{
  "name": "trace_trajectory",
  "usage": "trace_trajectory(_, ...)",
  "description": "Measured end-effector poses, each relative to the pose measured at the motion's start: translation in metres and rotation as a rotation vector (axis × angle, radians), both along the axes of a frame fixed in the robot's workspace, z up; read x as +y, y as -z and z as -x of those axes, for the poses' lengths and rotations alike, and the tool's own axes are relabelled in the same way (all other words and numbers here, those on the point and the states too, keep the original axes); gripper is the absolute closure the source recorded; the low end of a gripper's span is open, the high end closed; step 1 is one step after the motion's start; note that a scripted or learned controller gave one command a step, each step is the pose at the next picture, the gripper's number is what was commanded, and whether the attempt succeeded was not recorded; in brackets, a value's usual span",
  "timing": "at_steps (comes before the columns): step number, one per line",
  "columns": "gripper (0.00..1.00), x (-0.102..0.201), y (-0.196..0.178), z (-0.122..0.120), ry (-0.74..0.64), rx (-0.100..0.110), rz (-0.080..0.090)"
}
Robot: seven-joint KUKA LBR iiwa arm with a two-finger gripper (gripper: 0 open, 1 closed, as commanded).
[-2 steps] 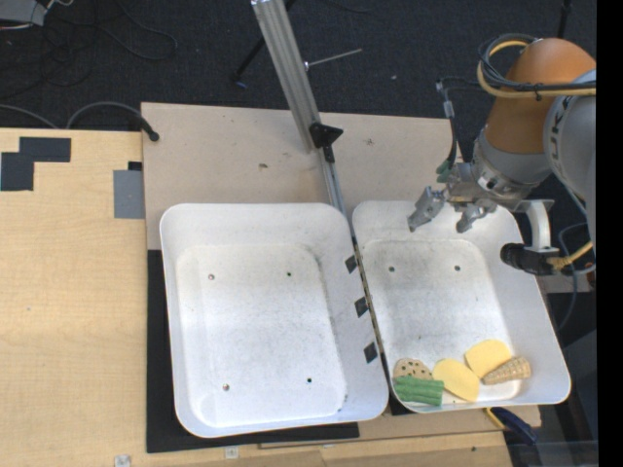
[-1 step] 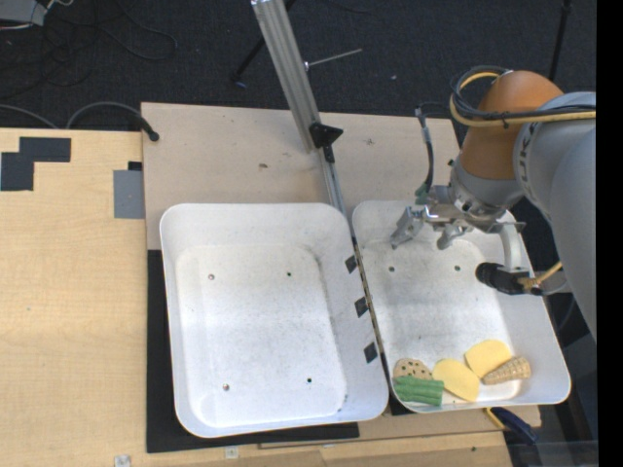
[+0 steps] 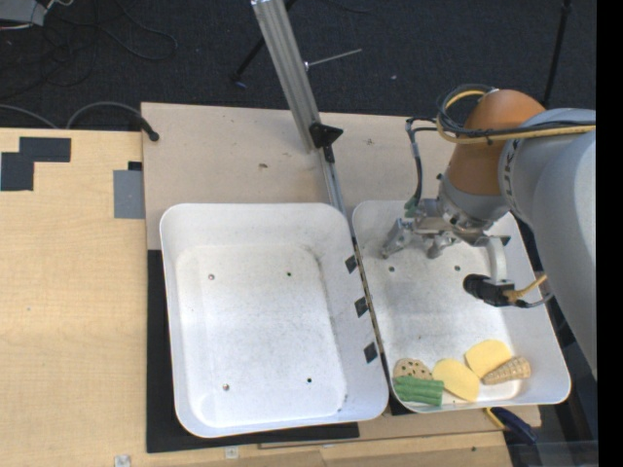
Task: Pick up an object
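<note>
**Toys huddled in the near corner**

Nearest the camera lie a green piece (image 3: 420, 389), a cookie (image 3: 412, 368), two yellow pieces (image 3: 458, 378) (image 3: 487, 356) and a cone (image 3: 508, 369), bunched in the right bin (image 3: 428, 305), well apart from my jaws (image 3: 420, 237). My jaws hang over that bin's far end, spread apart, gripping nothing. The left bin (image 3: 258, 314) lies beside me on the tabletop (image 3: 68, 290).

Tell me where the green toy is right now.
The green toy lies in the right bin, at its near left corner, beside the brown cookie and a yellow piece.
</note>
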State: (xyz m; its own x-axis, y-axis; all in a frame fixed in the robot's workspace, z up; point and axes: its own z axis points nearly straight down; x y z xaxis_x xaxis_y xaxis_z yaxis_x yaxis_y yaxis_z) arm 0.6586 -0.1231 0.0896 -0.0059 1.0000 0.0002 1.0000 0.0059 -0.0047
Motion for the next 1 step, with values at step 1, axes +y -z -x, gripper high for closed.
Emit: trace_trajectory(1,1.00,-0.0003,-0.0116,-0.0005,0.001,-0.002,0.000)
